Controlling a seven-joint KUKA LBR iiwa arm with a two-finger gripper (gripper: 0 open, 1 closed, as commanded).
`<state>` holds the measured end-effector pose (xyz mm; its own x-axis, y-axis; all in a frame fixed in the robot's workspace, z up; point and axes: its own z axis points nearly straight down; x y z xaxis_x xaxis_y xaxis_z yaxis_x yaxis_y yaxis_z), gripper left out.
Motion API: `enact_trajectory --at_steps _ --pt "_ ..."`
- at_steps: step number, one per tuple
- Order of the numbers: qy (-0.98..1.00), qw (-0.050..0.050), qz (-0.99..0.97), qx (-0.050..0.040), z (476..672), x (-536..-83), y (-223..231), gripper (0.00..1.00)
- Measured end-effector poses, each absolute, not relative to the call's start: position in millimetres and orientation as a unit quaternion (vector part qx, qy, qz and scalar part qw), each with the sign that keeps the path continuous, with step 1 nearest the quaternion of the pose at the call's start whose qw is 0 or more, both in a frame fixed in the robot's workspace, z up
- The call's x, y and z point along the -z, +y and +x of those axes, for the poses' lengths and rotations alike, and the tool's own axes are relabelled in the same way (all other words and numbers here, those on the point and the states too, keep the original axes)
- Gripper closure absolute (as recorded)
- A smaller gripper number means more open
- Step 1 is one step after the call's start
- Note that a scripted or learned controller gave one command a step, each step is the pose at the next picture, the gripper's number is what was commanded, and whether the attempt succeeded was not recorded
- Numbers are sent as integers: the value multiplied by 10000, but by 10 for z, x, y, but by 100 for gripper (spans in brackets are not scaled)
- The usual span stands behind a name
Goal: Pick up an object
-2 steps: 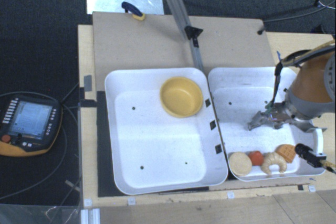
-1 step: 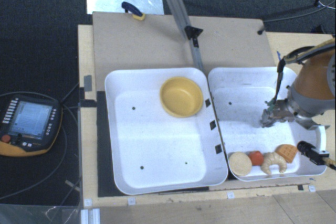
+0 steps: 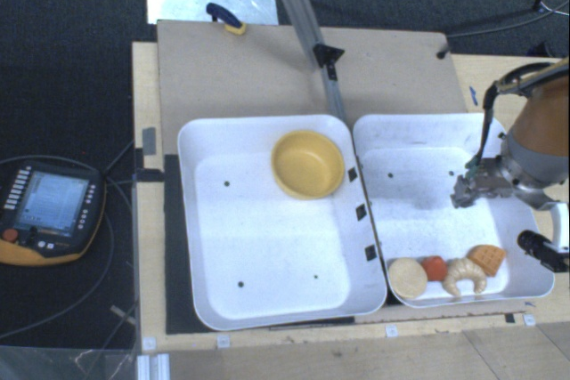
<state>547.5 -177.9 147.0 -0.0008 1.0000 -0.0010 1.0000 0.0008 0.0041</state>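
Grey metal, the gripper [image 3: 465,191] hangs over the bare floor of the right bin [image 3: 401,138], and whether it is apart or together cannot be told. The pickable things lie at its five o'clock along the bin's near wall, in a row running nine to three: one cream disc [image 3: 409,278], one red piece [image 3: 434,267], one croissant [image 3: 465,276], one waffle [image 3: 487,258]. One yellow bowl [image 3: 307,164] sits in the left bin [image 3: 205,218], well apart at nine o'clock

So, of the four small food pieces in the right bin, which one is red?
The small round red piece, lying between the pale round disc and the beige croissant. The waffle is orange-brown.
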Motion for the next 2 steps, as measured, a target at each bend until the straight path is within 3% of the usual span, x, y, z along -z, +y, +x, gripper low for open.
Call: enact_trajectory --at_steps 2 --pt "7074 23 7068 -14 5574 -2479 -1827 100"
